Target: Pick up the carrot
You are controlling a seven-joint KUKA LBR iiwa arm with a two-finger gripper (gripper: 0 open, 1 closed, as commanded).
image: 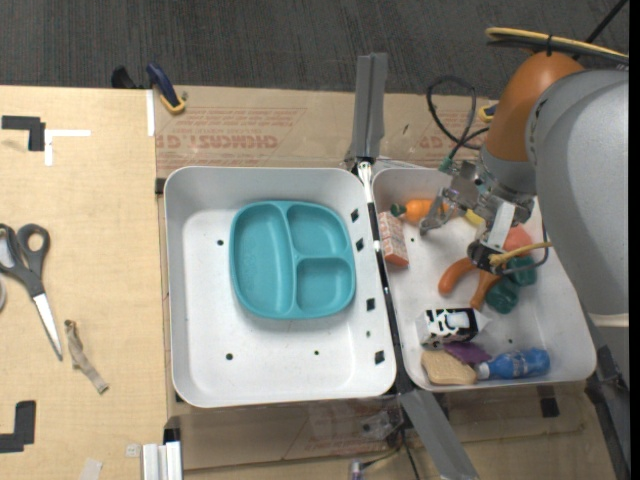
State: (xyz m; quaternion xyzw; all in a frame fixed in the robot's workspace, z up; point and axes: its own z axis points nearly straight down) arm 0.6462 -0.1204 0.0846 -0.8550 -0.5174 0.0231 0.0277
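The carrot lies in the right bin, roughly at its middle, a short orange piece slanting up to the right. Just beside it, to the right, you see a second orange stick that runs down toward a dark teal object; the two orange pieces are close enough that you cannot tell from this angle whether they touch. The gripper hangs above the upper middle of the same bin, a little up and right of the carrot, with a tangle of cables around the wrist. Whether the claw is spread or pressed together you cannot tell here, since the wrist hardware and cables hide its tip, and nothing can be seen pinched in it. The grey arm with its orange band fills the right side of the view. Near the bin's upper left sits another small orange piece, and a small reddish box lies against the wall between the two bins. A pink object shows beside the gripper. Lower in the bin you find a black and white item, a purple piece, a tan sponge-like block and a blue bottle. The left bin holds a teal divided plate. Scissors lie on the bench at the far left.
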